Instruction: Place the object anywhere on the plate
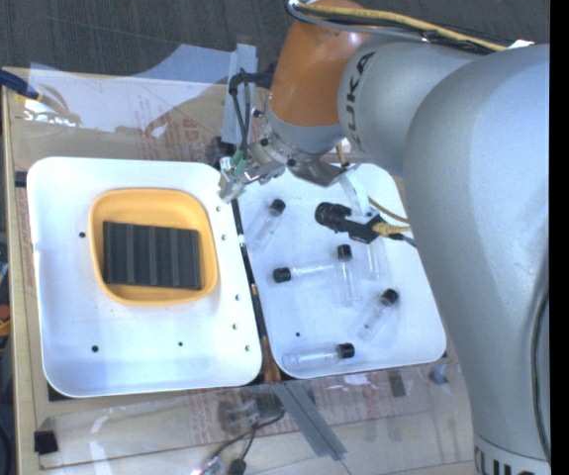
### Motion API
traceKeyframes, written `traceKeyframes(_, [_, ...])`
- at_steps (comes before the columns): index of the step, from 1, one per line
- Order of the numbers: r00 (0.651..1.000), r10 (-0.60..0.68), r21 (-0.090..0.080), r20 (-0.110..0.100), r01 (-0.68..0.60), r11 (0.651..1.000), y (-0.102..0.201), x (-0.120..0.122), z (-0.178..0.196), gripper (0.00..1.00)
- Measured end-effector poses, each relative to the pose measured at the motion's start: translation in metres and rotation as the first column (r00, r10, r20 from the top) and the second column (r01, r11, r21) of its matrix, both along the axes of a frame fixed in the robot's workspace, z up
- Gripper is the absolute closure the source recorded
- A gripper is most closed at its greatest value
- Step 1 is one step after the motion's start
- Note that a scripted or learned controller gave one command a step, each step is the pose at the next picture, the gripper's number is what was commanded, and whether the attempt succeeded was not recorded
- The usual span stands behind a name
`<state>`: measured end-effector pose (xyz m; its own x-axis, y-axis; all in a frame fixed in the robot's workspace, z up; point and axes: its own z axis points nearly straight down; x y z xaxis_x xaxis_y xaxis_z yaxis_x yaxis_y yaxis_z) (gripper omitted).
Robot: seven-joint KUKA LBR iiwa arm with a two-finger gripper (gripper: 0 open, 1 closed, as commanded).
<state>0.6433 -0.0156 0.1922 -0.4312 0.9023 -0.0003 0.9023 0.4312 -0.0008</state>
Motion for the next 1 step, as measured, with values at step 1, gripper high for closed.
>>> traceKeyframes(1, [0.965, 0.263, 0.001, -0.004, -0.263, 0.965, 0.0183, -0.0437, 0.0025, 1.0])
